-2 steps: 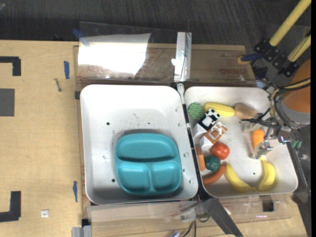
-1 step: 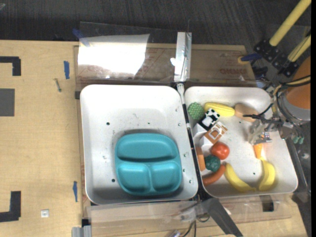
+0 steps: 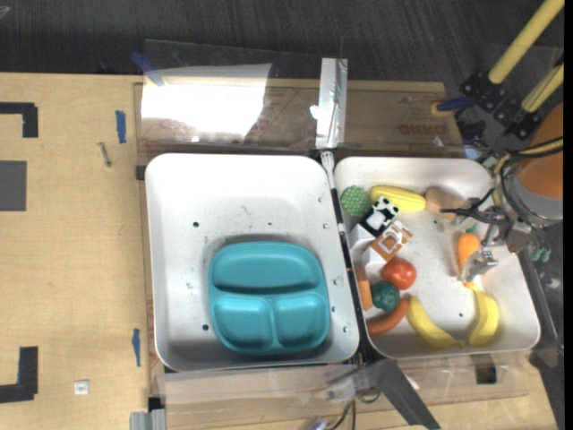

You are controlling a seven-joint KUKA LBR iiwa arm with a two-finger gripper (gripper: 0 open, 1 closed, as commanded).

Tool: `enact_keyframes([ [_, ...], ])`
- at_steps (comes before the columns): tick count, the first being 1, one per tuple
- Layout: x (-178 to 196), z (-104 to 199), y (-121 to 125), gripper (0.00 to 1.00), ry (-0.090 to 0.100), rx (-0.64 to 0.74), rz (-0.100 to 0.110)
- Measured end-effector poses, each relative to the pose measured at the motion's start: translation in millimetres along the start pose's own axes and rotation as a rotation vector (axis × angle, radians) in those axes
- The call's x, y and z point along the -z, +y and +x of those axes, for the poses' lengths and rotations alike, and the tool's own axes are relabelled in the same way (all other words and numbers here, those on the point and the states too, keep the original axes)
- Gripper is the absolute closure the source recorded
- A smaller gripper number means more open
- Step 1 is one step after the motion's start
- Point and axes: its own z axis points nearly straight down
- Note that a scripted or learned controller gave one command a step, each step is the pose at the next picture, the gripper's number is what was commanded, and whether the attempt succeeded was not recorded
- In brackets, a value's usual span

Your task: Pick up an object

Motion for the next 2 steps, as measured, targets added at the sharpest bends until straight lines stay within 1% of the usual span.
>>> enact_keyframes([
  [1,-14.2,-29.1,0.5,0.00,0.014,0.040,-0.004],
  [2,-12.5,15.0,0.3,0.00,0.015,0.041,-0.005],
])
